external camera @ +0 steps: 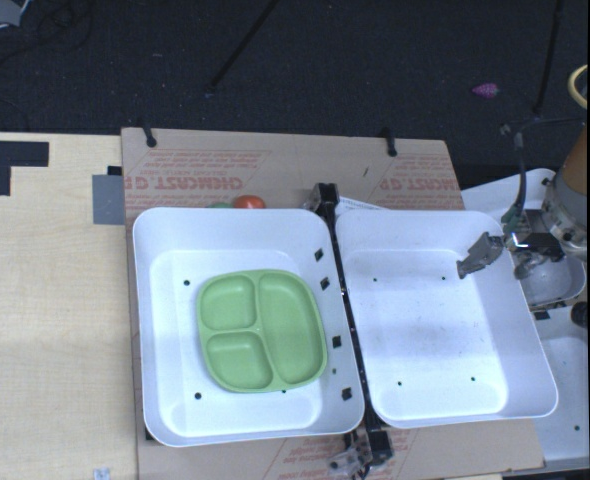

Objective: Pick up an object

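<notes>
**Operator:** Camera view, from my remote seat: two shallow white bins sit side by side on a cardboard sheet (275,168). In the left bin (165,268) I see a green plate (262,330) lying flat near the middle of the floor, toward 4 o'clock. It is the one thing there to pick.

**Observer:** And the right bin (495,388)?

**Operator:** Its floor is bare white plastic with faint grey scuffs and a few small dark dots.

**Observer:** What is the plate like?

**Operator:** Smooth, matte, rounded at the corners, moulded into three compartments: two small ones on its left, one long one on its right.

**Observer:** The gripper?

**Operator:** The gripper (478,256) hangs over the right bin at about 2 o'clock, near the rim, well apart from the plate. One dark grey finger shows, tilted. I cannot tell whether the fingers are spread or pressed together.

**Observer:** Anything else?

**Operator:** A small red-orange round object (248,203) lies on the cardboard just beyond the left bin's far rim, at 12 o'clock.
</notes>
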You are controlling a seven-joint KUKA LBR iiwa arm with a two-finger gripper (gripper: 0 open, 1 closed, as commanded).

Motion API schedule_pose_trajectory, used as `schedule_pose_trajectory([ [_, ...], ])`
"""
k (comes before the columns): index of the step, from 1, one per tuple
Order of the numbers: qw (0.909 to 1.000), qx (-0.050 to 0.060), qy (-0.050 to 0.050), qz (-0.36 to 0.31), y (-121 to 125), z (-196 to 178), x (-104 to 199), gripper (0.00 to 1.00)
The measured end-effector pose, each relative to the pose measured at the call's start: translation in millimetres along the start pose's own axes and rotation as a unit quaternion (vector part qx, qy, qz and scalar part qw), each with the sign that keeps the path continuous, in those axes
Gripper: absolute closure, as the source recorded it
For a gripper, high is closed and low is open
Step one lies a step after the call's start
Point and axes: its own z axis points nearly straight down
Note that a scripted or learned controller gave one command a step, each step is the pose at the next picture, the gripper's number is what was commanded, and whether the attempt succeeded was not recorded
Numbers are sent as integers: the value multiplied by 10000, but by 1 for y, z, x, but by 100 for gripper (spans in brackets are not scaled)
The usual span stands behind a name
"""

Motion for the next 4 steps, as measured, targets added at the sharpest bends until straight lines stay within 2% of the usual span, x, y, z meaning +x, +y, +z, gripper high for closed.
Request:
schedule_pose_trajectory([
  [1, 10000, 35, 13, 0, 0, 64, 4, 0],
  [3, 10000, 26, 13, 4, -9, 178, 8, 0],
  [4, 10000, 16, 10, 26, -9, 166, 7, 100],
])
